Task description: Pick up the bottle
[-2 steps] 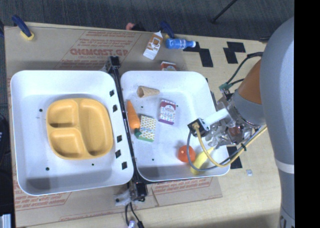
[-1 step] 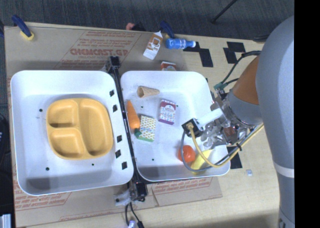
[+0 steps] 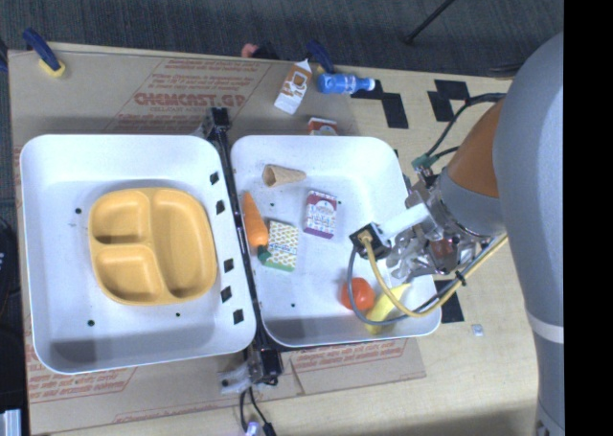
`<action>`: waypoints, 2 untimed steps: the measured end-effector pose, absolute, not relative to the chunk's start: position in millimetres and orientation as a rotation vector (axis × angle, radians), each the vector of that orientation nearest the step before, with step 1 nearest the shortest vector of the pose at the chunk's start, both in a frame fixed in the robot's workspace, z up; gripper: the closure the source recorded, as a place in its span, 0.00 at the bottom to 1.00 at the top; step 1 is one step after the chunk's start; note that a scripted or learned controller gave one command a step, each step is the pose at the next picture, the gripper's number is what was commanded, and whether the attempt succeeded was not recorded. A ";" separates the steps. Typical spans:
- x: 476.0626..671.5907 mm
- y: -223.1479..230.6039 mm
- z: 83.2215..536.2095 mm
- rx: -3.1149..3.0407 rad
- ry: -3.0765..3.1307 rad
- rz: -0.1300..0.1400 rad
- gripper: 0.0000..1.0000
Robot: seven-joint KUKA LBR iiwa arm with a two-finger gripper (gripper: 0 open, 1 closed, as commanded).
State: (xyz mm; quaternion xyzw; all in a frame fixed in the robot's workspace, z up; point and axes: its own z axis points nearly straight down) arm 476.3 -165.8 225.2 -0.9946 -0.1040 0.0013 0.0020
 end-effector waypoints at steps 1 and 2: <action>476.0 -175.0 224.8 -3.121 -0.330 0.004 1.00; 476.0 -186.0 222.8 -3.123 -0.322 0.003 1.00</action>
